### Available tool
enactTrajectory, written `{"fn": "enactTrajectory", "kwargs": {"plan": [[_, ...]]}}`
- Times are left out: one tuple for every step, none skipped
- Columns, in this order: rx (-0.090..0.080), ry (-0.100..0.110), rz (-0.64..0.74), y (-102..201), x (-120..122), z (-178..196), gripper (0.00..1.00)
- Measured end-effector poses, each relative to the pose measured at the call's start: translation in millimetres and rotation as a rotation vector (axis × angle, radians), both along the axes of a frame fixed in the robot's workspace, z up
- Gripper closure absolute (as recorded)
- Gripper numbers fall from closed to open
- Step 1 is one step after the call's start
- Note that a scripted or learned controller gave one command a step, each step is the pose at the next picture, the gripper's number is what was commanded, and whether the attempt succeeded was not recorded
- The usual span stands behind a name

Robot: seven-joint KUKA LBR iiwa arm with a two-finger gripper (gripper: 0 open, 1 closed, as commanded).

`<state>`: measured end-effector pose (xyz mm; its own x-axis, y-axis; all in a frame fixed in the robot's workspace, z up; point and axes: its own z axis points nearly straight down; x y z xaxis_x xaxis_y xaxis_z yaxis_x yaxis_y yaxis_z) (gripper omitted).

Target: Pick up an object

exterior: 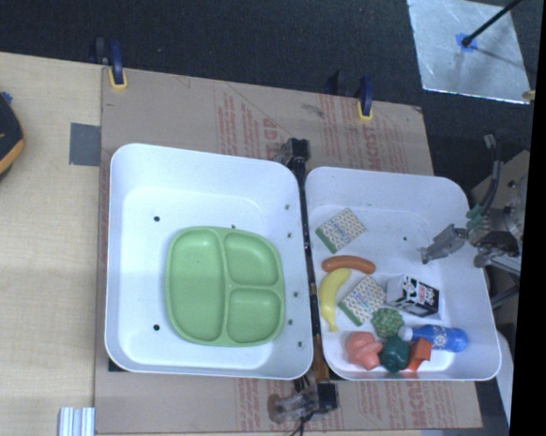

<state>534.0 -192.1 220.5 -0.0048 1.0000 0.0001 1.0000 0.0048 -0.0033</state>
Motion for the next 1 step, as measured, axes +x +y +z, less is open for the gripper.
{"fn": "enactTrajectory", "kwargs": {"plan": [[-0.001, 0.001, 0.003, -9.1, 56.3, -127.8, 0.0]]}}
